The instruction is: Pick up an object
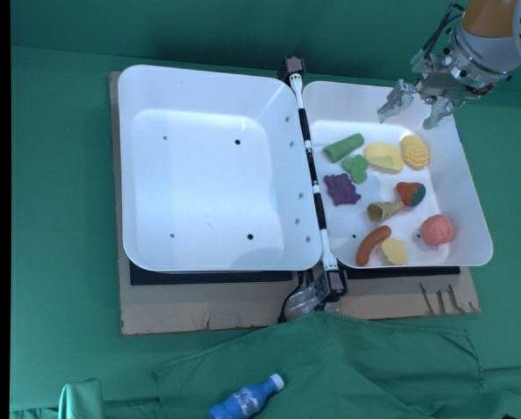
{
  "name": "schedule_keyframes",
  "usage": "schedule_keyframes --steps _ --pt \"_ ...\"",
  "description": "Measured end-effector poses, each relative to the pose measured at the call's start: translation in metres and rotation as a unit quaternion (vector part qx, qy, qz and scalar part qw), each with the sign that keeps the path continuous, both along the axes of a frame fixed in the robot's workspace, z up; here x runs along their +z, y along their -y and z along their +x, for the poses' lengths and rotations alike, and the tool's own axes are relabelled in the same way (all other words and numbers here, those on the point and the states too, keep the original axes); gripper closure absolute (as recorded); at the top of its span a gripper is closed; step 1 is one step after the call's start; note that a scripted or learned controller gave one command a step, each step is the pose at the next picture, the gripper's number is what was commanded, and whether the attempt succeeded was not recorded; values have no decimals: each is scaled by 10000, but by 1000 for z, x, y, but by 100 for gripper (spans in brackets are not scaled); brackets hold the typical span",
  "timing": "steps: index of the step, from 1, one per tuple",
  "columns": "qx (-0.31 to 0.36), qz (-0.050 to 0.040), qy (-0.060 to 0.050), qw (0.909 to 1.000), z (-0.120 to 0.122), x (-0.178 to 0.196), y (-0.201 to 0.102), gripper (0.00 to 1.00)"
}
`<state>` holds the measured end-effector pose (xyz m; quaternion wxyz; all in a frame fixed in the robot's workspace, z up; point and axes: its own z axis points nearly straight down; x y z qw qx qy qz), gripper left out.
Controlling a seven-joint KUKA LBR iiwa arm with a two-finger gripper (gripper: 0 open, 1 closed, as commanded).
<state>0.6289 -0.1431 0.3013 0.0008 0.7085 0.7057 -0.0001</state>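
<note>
The right bin (469,234) holds several toy foods: a green cucumber (343,147), green broccoli (357,167), a yellow wedge (382,156), yellow corn (414,151), purple grapes (340,188), an ice-cream cone (398,201), a sausage (373,244), a small yellow piece (394,251) and a pink ball (436,230). My gripper (414,111) hangs above the bin's far edge, just beyond the corn. Its two fingers are spread apart with nothing between them.
The left bin (155,234) lies beside the right one, joined by a black-and-white divider bar (311,168). Both rest on a cardboard sheet (199,312). Green cloth covers the bench, and a blue bottle (245,398) lies on it at the front.
</note>
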Motion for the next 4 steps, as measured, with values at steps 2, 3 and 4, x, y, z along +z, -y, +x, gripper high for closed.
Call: schedule_keyframes --steps 2,3,4 --pt "6 -50 101 9999 17 -115 -5 0" --pt "-5 -26 92 10000 -41 -115 -13 0" --pt "4 -17 101 9999 -57 -115 -2 0"
